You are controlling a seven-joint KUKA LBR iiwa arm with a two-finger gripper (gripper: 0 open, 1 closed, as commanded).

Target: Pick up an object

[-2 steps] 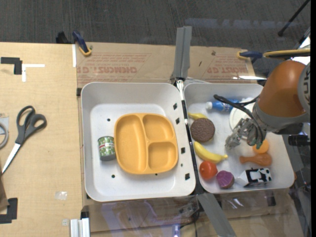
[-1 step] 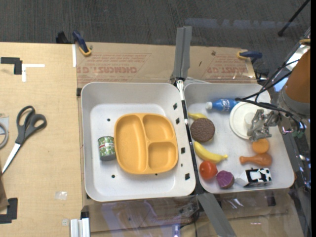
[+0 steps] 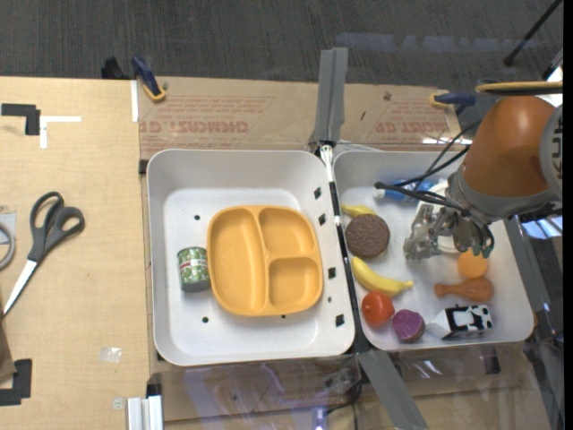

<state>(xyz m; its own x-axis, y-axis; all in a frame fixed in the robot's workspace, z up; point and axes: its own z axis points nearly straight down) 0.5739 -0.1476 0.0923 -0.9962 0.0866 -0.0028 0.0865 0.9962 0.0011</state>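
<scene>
I'm looking down on a wooden bench (image 3: pixel 72 330) with scissors (image 3: pixel 40 236) lying left of two white bins. The left bin (image 3: pixel 170 330) is holding a yellow divided plate (image 3: pixel 266 260) and a small can (image 3: pixel 192 269). In the right bin (image 3: pixel 510 325), the gripper (image 3: pixel 439 238) is hovering with fingers spread, gripping nothing, between a brown cookie (image 3: pixel 367 235) and an orange (image 3: pixel 473 264). The banana (image 3: pixel 380 279), yellow and curved, is lying diagonally, pointing lower right.

The right bin (image 3: pixel 515 325) held the small toys: a brown round cookie (image 3: pixel 367 236), a yellow banana (image 3: pixel 380 277) lying slantwise below it, a red tomato (image 3: pixel 377 308), a purple round piece (image 3: pixel 408 325), a black-and-white cow (image 3: pixel 468 320), an orange drumstick (image 3: pixel 466 288) and an orange fruit (image 3: pixel 473 263) (partly hidden).
</scene>
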